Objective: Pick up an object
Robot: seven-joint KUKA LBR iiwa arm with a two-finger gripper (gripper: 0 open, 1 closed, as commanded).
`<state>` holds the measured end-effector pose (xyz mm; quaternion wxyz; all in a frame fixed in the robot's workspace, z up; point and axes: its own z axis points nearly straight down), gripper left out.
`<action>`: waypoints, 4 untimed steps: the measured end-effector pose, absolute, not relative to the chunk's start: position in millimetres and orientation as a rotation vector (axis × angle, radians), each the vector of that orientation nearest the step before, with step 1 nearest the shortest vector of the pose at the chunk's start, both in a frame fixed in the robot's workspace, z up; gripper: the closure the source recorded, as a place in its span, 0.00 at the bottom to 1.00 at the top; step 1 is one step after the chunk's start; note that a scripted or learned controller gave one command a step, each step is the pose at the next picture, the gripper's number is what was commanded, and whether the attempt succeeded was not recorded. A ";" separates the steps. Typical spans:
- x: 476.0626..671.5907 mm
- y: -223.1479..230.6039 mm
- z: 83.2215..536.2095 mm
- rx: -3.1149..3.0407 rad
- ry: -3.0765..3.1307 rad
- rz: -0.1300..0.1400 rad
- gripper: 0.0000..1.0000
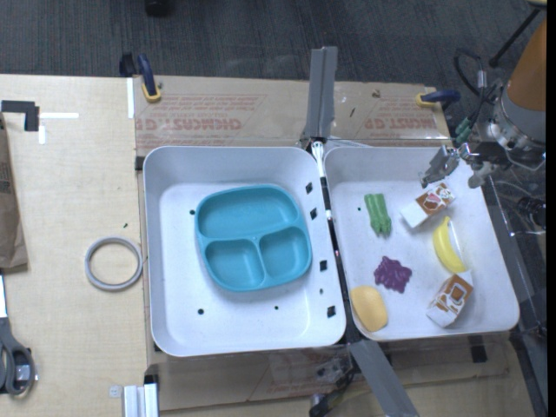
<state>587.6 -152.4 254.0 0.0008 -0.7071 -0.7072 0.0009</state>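
The right bin (486, 320) holds several small things: a green pod-like piece (377, 213), a small white and brown carton (428, 207), a yellow banana (447, 246), a purple bunch of grapes (393, 274), a yellow rounded fruit (369, 307) and a second carton (450, 300). My gripper (454, 174) hangs at the bin's far right corner, just beyond the first carton. Its fingers stand open with nothing between them. The grey arm with its orange band comes in from the right edge.
A blue divided plate (254, 237) lies in the left bin (165, 320). A grey bar (321, 94) runs between the bins at the back. On the bench to the left lie a tape ring (114, 262) and scissors (13, 367).
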 end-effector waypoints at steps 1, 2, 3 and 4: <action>621.8 -101.4 168.5 -2.243 -2.196 0.005 0.00; 613.3 -97.1 90.8 -2.170 -2.270 0.003 0.00; 613.2 -98.9 99.7 -2.175 -2.264 0.004 1.00; 658.8 -36.8 191.4 -2.433 -1.988 0.003 1.00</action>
